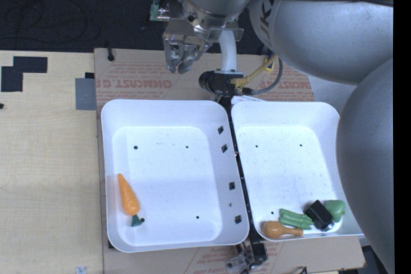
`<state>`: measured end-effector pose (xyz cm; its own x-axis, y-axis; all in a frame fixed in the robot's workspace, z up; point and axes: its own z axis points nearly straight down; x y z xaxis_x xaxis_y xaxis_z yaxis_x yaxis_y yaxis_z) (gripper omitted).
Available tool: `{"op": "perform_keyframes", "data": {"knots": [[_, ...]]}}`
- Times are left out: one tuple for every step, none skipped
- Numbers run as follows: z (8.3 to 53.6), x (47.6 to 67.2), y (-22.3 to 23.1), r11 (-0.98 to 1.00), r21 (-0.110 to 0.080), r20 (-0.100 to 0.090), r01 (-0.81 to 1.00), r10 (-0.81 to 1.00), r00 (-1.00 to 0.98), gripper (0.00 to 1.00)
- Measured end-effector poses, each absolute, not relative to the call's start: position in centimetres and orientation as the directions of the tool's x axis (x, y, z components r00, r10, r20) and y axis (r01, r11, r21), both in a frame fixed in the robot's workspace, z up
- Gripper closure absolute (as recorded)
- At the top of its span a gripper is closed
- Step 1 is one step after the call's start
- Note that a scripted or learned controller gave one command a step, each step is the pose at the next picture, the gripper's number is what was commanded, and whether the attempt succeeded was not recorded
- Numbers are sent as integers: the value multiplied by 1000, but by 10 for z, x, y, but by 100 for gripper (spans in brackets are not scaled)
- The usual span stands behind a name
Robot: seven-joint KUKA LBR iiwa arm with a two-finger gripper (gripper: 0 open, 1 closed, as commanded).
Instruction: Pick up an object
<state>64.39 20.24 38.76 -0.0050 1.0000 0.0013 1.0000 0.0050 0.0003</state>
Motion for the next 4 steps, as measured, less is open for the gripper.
{"op": "perform_keyframes", "data": {"knots": [[486, 644, 232, 4, 7, 3, 1000, 1000, -4, 100], [504, 644, 242, 1, -2, -1, 1000, 1000, -1, 100], [505, 644, 244, 6, -4, -2, 1000, 1000, -6, 100], [522, 643, 245, 8, -3, -1, 1000, 1000, -8, 100]]}}
